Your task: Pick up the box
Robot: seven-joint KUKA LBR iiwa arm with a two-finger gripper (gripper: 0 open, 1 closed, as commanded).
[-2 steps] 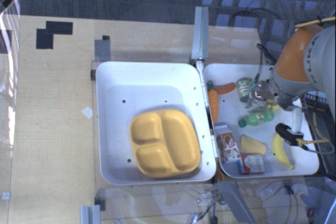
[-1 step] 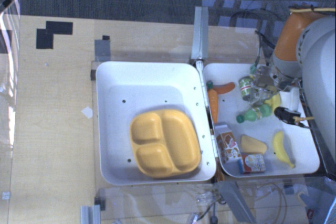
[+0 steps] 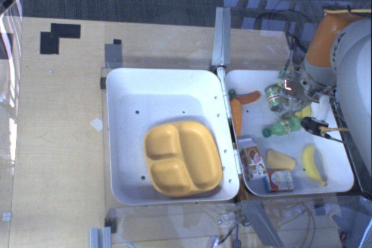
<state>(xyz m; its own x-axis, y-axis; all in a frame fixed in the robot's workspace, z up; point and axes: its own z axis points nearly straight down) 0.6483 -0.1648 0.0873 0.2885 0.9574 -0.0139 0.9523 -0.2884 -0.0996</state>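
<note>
The box point(image 3: 253, 161) is a small brown and red carton lying flat at the front left of the right bin point(image 3: 343, 183), against the wall between the two bins. My gripper point(image 3: 298, 103) hangs over the back middle of that bin, above a silver can point(image 3: 274, 97) and a green bottle point(image 3: 283, 126). It is well behind the box and to its right, and apart from it. The grey wrist and the clutter around it hide the fingertips.
The right bin also holds two carrots point(image 3: 236, 115), a yellow cheese wedge point(image 3: 281, 160), a small carton with a blue end point(image 3: 280, 181) and a banana point(image 3: 314, 164). A yellow compartment tray point(image 3: 182, 157) lies in the left bin point(image 3: 125, 96). The arm point(image 3: 343, 61) covers the right bin's back right corner.
</note>
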